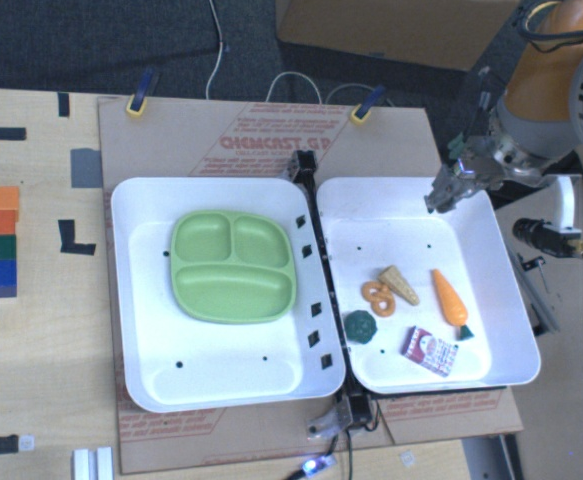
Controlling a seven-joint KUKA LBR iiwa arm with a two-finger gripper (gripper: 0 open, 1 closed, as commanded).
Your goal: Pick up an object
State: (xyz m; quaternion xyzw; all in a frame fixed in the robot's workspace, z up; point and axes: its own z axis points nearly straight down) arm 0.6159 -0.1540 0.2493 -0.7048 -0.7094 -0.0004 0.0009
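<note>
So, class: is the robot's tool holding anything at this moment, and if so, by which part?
Nothing is held. The tool hangs over the far edge of the right bin, apart from the carrot, pretzel and other items.

The arm (543, 78) is grey with a broad orange band above the wrist — smooth, rounded housings. A dark cable loops beside its upper segment. Below the band sits a pale metallic wrist collar, then a small dark gripper (441, 202) — narrow and angular.
</note>
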